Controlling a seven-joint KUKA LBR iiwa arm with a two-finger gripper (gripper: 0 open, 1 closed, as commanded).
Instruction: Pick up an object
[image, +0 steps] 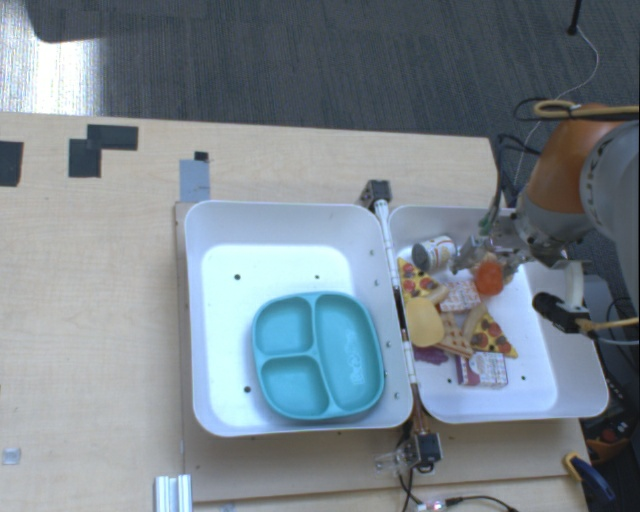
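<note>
The hand is down in the right bin, right by a small orange ball-like toy. The toy sits at the hand's tip, but I cannot tell if the hand is open or closed, or if it has the toy.

The toy looks round, so it could roll or pop out if the squeeze is off to one side. Other things lie close by: a little can, a yellow shape, a toy pizza slice and small cards. The hand could bump them.

The grey arm comes in from the right and bends down over the bin's top corner. The blue plate in the left bin is well apart.
</note>
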